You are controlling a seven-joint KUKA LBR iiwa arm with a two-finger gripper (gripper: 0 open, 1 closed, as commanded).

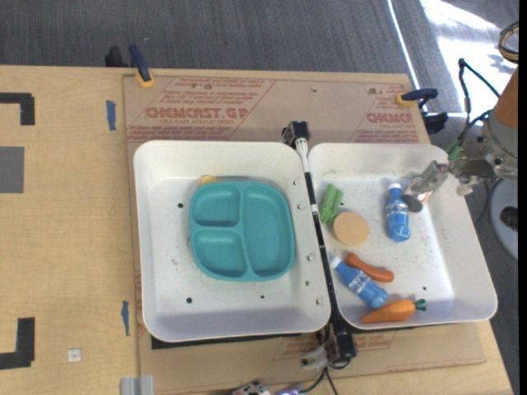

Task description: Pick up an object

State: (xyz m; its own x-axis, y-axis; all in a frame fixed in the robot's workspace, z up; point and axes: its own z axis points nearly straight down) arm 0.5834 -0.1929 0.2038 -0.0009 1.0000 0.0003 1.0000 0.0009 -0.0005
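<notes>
My gripper [418, 192] hangs over the upper right of the right bin [461, 245], just above and to the right of an upright-lying blue bottle [397, 217]; nothing shows in its grasp. Also in this bin are a green vegetable piece [331, 202], a tan round disc [352, 229], an orange-red sausage [370, 268], a second small blue bottle [361, 285] and an orange carrot [391, 309] near the front wall.
The left bin [156, 245] holds a teal divided plate [243, 229], with a yellow bit [207, 179] peeking out behind it. A black clip [295, 132] sits where the bins meet at the back. Cardboard and blue clamps [142, 66] lie beyond.
</notes>
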